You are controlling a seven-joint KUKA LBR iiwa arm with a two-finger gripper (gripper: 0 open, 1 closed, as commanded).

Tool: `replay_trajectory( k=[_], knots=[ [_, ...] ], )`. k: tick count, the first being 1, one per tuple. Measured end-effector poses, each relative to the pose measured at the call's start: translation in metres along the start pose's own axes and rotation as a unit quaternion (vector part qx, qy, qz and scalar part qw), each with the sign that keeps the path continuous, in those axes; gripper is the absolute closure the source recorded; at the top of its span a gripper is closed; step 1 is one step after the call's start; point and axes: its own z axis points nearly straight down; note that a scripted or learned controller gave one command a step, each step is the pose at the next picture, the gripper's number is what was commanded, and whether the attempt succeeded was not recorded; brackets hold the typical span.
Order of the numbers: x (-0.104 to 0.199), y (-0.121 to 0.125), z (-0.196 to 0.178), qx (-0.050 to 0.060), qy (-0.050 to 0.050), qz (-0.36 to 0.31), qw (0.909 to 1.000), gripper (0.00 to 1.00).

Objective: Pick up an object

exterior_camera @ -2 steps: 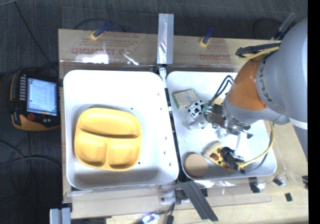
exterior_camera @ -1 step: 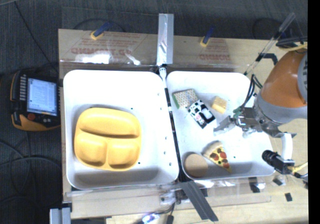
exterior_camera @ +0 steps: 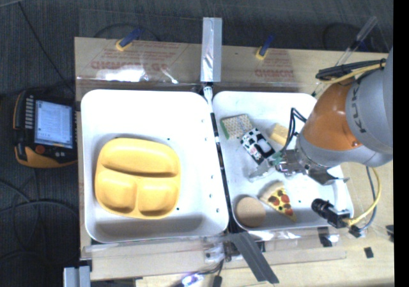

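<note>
In the right bin (exterior_camera: 223,170), my gripper (exterior_camera: 267,168) hangs low near the middle, under the grey arm with its orange band (exterior_camera: 326,129). Touching or just above its tip lies a black-and-white patterned block (exterior_camera: 256,145). A toy pizza slice (exterior_camera: 279,201) lies just below the gripper, and a brown rounded piece (exterior_camera: 250,211) sits at the bin's front edge. A green-edged checkered square (exterior_camera: 235,126) and a pale yellow piece (exterior_camera: 279,132) lie toward the back. I see nothing held.
The left bin (exterior_camera: 89,113) holds a large yellow divided plate (exterior_camera: 137,176). A central wall (exterior_camera: 217,151) separates the two bins. A handheld control pendant (exterior_camera: 46,127) lies on the floor to the left of the bench.
</note>
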Motion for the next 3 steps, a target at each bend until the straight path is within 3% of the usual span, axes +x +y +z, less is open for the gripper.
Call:
replay_trajectory(
  k=[1, 2, 3],
  knots=[
    [0.02, -0.012, -0.019, 0.005, 0.001, -0.046, 0.9989, 0.0],
    [-0.001, 0.048, -0.066, 0.006, -0.001, 0.124, 0.9922, 0.0],
    [0.013, 0.061, 0.0, 0.0, -0.001, 0.182, 0.9833, 0.0]
  ],
)
